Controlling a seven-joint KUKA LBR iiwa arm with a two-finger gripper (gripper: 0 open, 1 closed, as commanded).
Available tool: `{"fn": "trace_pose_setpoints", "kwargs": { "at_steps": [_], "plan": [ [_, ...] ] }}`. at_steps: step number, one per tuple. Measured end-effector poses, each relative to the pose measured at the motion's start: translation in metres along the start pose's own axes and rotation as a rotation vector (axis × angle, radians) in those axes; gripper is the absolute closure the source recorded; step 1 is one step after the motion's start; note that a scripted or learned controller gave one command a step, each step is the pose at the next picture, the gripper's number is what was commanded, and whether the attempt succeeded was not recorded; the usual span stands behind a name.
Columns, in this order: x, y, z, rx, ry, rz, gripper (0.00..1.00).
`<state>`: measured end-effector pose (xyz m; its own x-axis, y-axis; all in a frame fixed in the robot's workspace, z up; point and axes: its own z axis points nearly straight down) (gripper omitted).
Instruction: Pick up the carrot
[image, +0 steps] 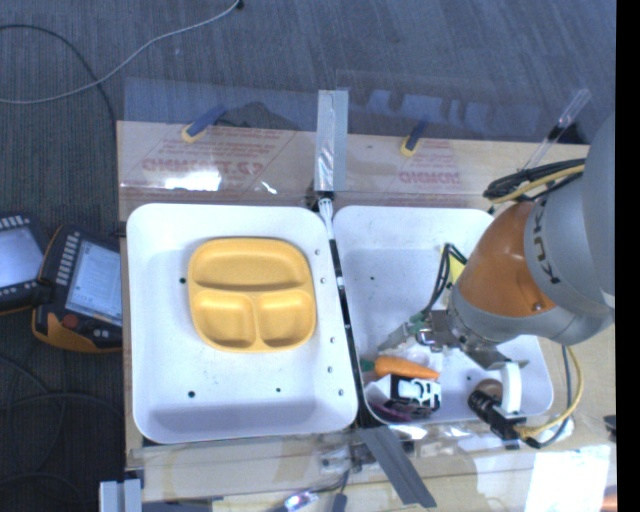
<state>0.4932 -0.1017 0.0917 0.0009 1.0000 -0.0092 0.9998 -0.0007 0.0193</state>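
Near the right bin's (520, 225) front-left corner, the carrot (408, 368) lies under the end effector (425, 335), whose grip seems hidden.

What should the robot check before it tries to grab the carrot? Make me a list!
1. Carrot in sight: ok. The carrot lies in the right bin, near its front edge.
2. End effector close to the carrot: ok. The end effector sits just above and right of it.
3. Carrot between the fingers: cannot tell; the wrist hides that spot.
4. Room around the carrot: not ok. A white and black object lies right against it.
5. Yellow tray out of the way: ok. It rests in the left bin.
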Motion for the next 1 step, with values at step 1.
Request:
{"fn": "trace_pose_setpoints", "kwargs": {
  "at_steps": [1],
  "plan": [
    [0.0042, -0.0023, -0.0003, -0.005, 0.0, -0.225, 0.0]
  ]
}}
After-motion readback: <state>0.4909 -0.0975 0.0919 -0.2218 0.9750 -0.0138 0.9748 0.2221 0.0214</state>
